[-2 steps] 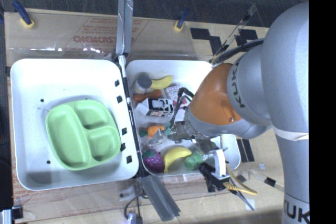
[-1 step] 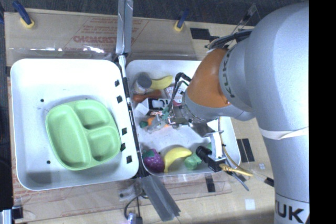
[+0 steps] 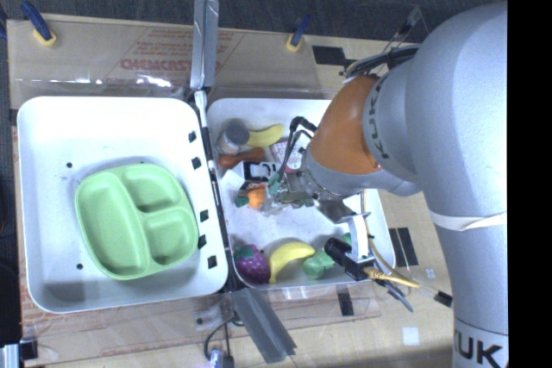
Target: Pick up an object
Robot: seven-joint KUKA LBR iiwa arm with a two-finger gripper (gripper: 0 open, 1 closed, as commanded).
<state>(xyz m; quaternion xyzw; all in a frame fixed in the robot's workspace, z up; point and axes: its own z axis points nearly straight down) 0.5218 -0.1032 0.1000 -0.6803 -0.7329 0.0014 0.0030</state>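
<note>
i see a small orange toy piece with a green end lying in the middle of the right-hand shallow white bin, and the two-finger gripper sits right beside it, close enough that they may be touching. the fingers are tangled with the wrist hardware and cables from this angle, so i cannot tell how wide the jaws stand or whether anything is caught between them. just above, a dark rectangular block and a reddish-brown piece lie near the divider, with a grey round cap and a small yellow banana toward the far rim. along the near rim i make out a purple toy grape bunch, a larger yellow banana just beside it, and a green toy piece. the grey arm with its orange band covers the bin's right side. in the left white bin rests a pale green compartment tray.
</note>
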